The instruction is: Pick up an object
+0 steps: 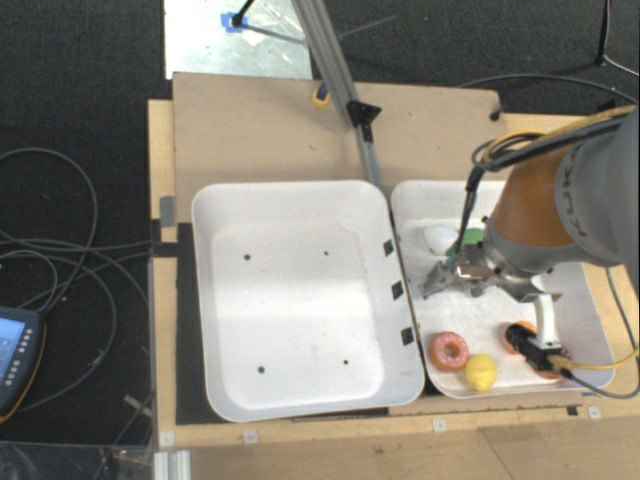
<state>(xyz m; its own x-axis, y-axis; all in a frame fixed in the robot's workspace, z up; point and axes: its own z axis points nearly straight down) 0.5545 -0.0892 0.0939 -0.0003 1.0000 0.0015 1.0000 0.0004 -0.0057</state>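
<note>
Arm (545,208) is blocking my jaws over the right bin (415,203); can't tell apart or together. Donut (449,350) and lemon (482,371) are lying inside, orange thing (524,330) half hidden.

bench (250,118): 1. white bins: 2, side by side, left bin (290,308) and right bin (420,208). loose items: 4, all in the right bin. pink donut (449,350): 1. yellow lemon-like fruit (482,371): 1. pale whitish item (440,236): 1, kind unclear. orange item (518,340): 1, partly hidden, kind unclear. small dark dots (247,258) on the left bin's floor: 4. black clips (396,289) along the edge between the bins: 3. robot arm (545,208): 1. handheld screen unit (15,353) on the floor at far left: 1.
</note>
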